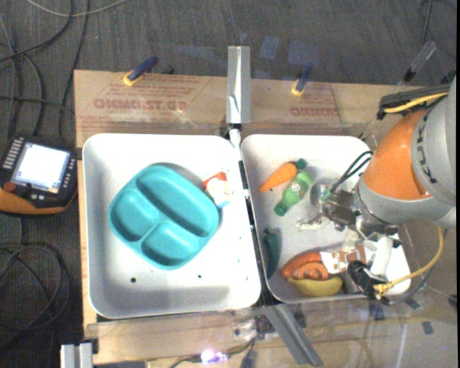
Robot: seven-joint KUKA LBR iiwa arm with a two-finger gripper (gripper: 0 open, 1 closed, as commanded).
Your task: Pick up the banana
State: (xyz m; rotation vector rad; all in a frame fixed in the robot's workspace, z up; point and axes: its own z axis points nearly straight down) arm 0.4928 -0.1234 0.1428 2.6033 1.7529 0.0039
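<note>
Even overhead light, soft shadows, slight blur throughout

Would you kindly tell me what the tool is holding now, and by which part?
Nothing, as far as the view shows: the yellow toy banana lies at the front of the right white bin, apart from the grey two-finger tool.

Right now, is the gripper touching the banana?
Apart. The camera view shows the gripper beside the green bottle, with bare floor of the right bin between it and the banana.
</note>
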